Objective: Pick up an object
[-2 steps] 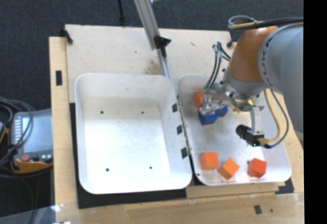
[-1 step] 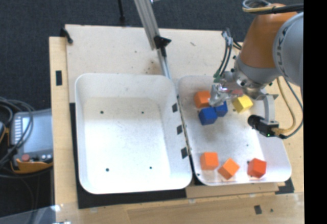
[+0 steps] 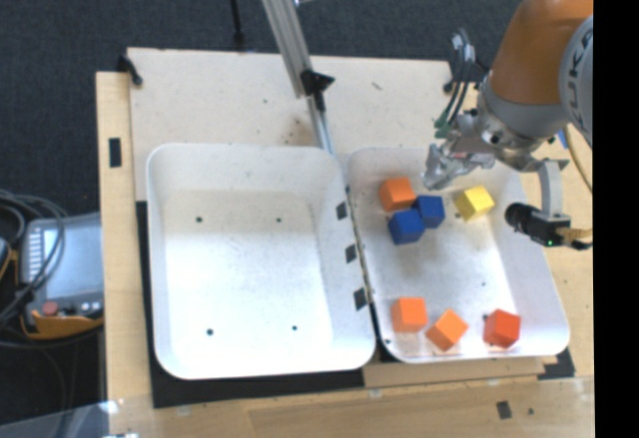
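Observation:
The right bin holds several small cubes. Near its far end lie an orange cube, two touching blue cubes and a yellow cube. Along the near edge sit two orange cubes and a red cube. My gripper hangs over the far end of this bin, just above the gap between the orange cube and the yellow one, close to the upper blue cube. Nothing is visibly held in it.
The left bin lies beside the right one, their rims meeting at the middle. A slanted aluminium rail rises from behind the bins. A black fitting juts over the right bin's right rim.

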`<action>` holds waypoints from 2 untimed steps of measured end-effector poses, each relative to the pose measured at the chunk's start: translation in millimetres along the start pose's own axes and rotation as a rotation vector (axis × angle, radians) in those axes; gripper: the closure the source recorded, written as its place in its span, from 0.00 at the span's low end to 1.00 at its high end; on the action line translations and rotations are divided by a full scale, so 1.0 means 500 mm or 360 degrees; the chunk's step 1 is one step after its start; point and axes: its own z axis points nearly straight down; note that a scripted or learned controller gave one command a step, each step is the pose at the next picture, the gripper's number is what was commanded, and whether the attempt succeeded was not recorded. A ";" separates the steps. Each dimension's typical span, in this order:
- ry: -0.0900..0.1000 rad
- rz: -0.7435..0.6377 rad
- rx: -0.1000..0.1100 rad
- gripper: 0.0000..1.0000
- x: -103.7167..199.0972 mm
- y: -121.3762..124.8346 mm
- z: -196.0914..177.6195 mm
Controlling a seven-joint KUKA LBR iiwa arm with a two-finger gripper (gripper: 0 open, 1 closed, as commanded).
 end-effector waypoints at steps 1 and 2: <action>0.0003 -0.0006 0.0013 1.00 0.110 0.007 0.028; 0.0004 -0.0007 0.0009 1.00 0.214 0.009 0.016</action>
